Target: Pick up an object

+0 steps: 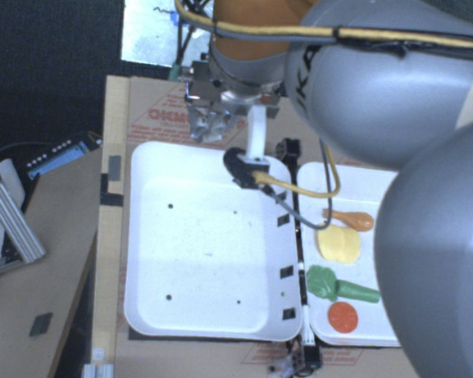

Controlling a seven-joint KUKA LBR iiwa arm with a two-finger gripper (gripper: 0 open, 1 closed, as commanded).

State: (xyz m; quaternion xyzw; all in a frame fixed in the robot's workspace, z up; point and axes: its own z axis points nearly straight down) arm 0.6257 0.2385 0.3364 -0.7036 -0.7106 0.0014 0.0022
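My gripper (206, 126) hangs above the far rim of the left bin (147, 217), near its back edge, with the grey arm and orange band filling the top and right of the camera view. Nothing shows between its fingers. In the right bin (315, 181) lie an orange spoon-like piece (351, 219), a pale yellow lump (339, 245), a green toy (335, 285) and a red-orange round piece (343, 317). All of these sit well to the right of the gripper.
Cardboard (156, 115) lies under both bins. A metal frame (8, 213) and a blue-edged strip (58, 154) stand off the bench to the left. The arm hides much of the right bin's far and right side.
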